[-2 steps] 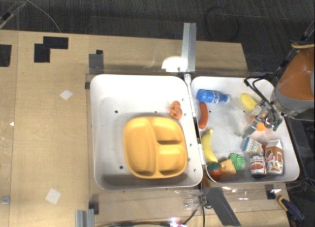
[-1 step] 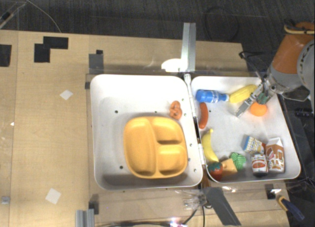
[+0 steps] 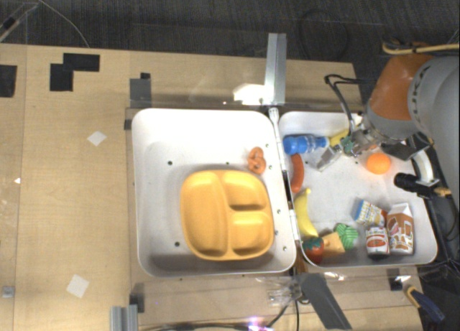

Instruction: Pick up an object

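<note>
The hand (image 3: 350,143) hung over the right bin (image 3: 338,258) beside a blue bottle (image 3: 302,143); its grip state could not be told.

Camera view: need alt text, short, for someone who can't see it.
A grey robot arm with an orange band reaches from the right over the right white bin, its gripper low beside a blue bottle and an orange ball. That bin also holds a yellow banana. The left white bin holds a yellow divided plastic tray.

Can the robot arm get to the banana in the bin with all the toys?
Probably yes. The banana lies uncovered along the right bin's left wall, with nothing on top. The gripper is over the same bin.
</note>
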